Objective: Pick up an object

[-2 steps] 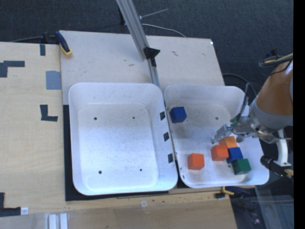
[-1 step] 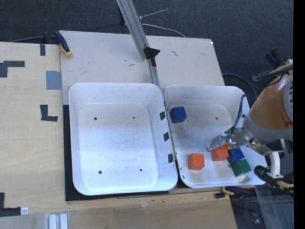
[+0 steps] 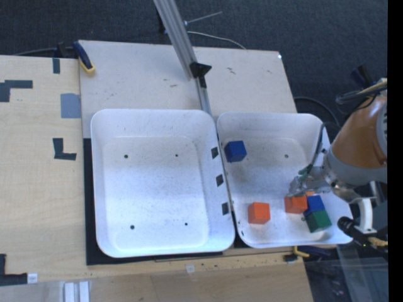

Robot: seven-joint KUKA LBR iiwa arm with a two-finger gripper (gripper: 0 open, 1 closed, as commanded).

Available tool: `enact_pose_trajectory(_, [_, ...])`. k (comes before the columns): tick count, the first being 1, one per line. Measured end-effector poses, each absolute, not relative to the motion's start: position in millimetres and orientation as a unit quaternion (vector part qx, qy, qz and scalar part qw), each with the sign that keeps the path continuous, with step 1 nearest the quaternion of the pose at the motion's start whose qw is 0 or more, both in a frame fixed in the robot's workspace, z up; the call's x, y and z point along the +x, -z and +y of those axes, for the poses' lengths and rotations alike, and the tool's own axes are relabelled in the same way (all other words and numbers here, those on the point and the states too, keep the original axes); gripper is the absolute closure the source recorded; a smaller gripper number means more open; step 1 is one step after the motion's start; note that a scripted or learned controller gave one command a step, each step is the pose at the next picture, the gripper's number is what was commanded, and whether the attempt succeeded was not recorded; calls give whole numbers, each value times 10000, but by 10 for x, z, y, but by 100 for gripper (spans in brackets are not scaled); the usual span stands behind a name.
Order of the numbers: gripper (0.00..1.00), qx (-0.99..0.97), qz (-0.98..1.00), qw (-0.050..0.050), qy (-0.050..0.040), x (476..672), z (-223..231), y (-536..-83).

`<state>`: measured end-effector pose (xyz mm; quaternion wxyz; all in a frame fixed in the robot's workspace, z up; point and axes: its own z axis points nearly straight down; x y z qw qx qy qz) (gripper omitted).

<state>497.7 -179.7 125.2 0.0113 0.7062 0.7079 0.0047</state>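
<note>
Underneath, dark carpet (image 3: 302,17) surrounds a pale worktop (image 3: 38,137) bearing two white bins: the left bin (image 3: 101,168) and the right bin (image 3: 271,121). Inside the right one, the arm (image 3: 359,146) hangs over crowded orange (image 3: 295,204), blue (image 3: 315,202) and green (image 3: 318,220) blocks; another orange block (image 3: 259,212) and blue block (image 3: 235,151) sit apart. Whether the fingers (image 3: 301,182) are parted or closed, I cannot tell.

Light wooden bench (image 3: 38,187) carries a pale board (image 3: 252,80) toward the back, with two shallow white bins side by side on a dark mat: left bin (image 3: 101,168), right bin (image 3: 271,121), rims touching. Dark and grey tape marks (image 3: 69,106) sit on the bench's left part. A blue-and-yellow clamp (image 3: 84,58) lies at the board's back-left corner.
</note>
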Motion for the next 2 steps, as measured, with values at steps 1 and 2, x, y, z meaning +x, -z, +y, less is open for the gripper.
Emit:
enact_pose_trajectory(1, [100, 7041, 7101, 18, -27, 5226, -1224, -2016])
enact_pose_trajectory(2, [0, 7066, 7076, -2, 6, 5200, -1263, -1973])
